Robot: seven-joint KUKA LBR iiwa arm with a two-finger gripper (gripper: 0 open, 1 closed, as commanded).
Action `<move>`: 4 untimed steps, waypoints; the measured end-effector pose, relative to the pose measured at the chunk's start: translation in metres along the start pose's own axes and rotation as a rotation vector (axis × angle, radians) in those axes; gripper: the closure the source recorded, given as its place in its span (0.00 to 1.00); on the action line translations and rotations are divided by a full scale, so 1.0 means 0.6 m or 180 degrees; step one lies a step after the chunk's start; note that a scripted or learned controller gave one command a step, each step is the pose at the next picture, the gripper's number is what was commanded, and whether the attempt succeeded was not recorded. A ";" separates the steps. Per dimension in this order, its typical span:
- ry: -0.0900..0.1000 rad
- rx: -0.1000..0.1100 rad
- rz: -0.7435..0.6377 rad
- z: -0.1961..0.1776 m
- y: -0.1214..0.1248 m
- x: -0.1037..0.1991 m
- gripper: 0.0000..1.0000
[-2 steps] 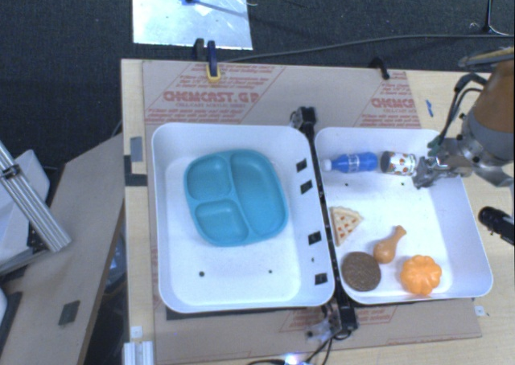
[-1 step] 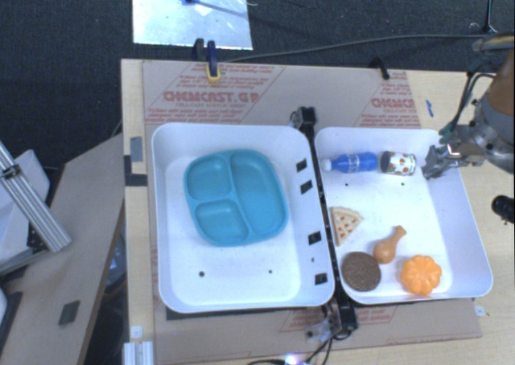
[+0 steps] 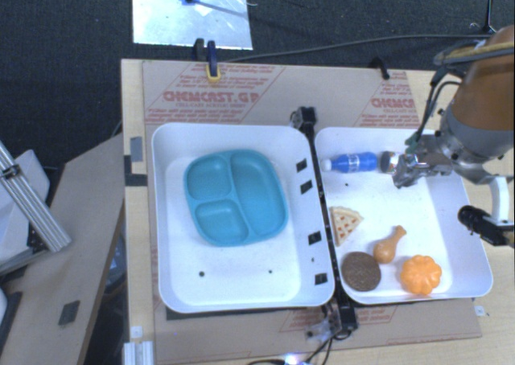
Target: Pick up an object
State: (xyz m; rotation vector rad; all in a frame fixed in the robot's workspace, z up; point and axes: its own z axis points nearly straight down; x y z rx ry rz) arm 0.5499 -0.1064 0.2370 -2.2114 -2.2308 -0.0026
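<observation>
The right bin point(image 3: 451, 219) holds a blue bottle point(image 3: 352, 162) lying on its side near the back, a waffle slice point(image 3: 346, 223), a toy chicken drumstick point(image 3: 389, 244), a brown cookie point(image 3: 361, 271) and an orange pumpkin point(image 3: 421, 274). My gripper point(image 3: 404, 172) hangs over the back of this bin, just right of the bottle's cap end. Nothing shows between its fingers, and their spread is unclear from this angle.
The left bin point(image 3: 173, 275) holds a blue divided plate point(image 3: 236, 197). A black divider with clips point(image 3: 316, 194) runs between the bins. A cable point(image 3: 322, 48) crosses the bench behind them, and a blue clamp point(image 3: 212, 62) stands at the back edge.
</observation>
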 end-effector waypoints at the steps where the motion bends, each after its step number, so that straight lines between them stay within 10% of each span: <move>1: -0.0002 -0.0003 -0.0001 0.017 -0.006 0.087 1.00; 4: 0.0000 0.0005 -0.0003 0.003 -0.085 0.324 1.00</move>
